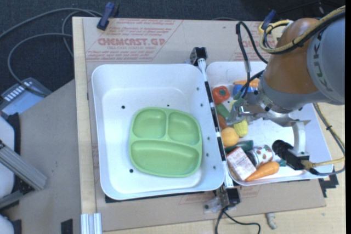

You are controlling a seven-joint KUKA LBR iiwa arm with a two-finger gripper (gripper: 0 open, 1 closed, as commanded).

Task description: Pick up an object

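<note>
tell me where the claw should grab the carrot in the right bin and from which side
Take the carrot across its thick middle, coming from straight above. It lies flat and slanted along the near wall of the right bin, with a small packet at its left end, so a sideways approach looks blocked. Closing across its narrow width seems safest.

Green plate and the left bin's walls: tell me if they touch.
Apart. The camera view shows the green plate lying mid-floor in the left bin, with bare white floor visible all around its edge.

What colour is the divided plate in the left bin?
Light green plate, in the camera view.
</note>
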